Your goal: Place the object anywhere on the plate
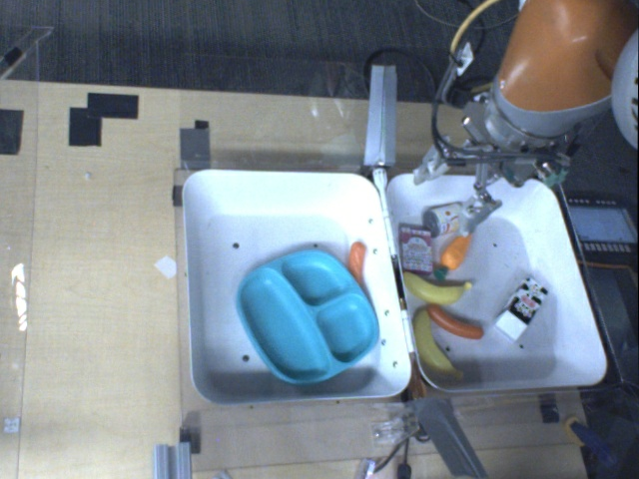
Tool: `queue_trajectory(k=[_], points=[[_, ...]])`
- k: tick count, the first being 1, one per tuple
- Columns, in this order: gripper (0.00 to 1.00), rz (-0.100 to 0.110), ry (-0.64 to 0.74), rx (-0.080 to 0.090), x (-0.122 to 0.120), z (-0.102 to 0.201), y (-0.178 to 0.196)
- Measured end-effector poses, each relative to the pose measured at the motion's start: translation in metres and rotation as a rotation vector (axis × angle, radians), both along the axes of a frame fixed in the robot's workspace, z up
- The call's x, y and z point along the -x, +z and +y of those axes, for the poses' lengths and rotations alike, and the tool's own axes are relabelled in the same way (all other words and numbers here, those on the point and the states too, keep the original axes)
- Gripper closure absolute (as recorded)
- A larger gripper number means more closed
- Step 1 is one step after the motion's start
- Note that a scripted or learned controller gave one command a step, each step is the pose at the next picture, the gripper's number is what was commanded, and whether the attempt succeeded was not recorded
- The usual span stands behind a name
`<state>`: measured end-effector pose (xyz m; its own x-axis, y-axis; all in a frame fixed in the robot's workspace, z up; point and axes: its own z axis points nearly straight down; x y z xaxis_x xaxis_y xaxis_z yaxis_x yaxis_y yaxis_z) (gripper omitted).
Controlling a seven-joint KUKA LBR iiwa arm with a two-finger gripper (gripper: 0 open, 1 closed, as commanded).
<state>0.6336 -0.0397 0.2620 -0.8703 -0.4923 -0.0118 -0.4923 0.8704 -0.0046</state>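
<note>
Hanging over the back of the right shallow white bin (pixel 569 267), the grey arm w/ orange band (pixel 554 38) reaches in from the right side. Its two-finger gripper (pixel 477 206) points down near the bin's rear-left area; can't tell its state from this angle, and nothing is clearly seen in it.

Just below the gripper tip sits a small grey-silver can-like item (pixel 442 216), lying tilted. Beside it, twd the bin's left wall, a dark red rectangular packet (pixel 416 247). An orange carrot-shaped toy (pixel 454 252) lies right by the packet, just under the gripper. Below those: a yellow banana (pixel 439 289) lying crosswise, a red-orange sausage-shaped piece (pixel 457 324) touching or overlapping a second yellow banana (pixel 431 345) that runs twd the front edge. A small black-and-white box (pixel 522 307) sits apart on the right half.

Left shallow white bin (pixel 215 228) holds the light blue plastic plate w/ three compartments (pixel 308 314), set at a slant, nearer front-right. A small orange elongated piece (pixel 357 260) lies on the bin floor just beside the plate's upper-right rim, by the divider; looks off the plate, touching or nearly so.
</note>
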Motion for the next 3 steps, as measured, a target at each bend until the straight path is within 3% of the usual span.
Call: queue_trajectory(k=[1,2,3], points=[[0.00,0.003,-0.027,-0.002,-0.037,0.048,-0.075],[0.00,0.002,0.035,0.000,-0.019,0.028,-0.075],[0.00,-0.001,0.011,-0.002,-0.037,0.113,0.003]])
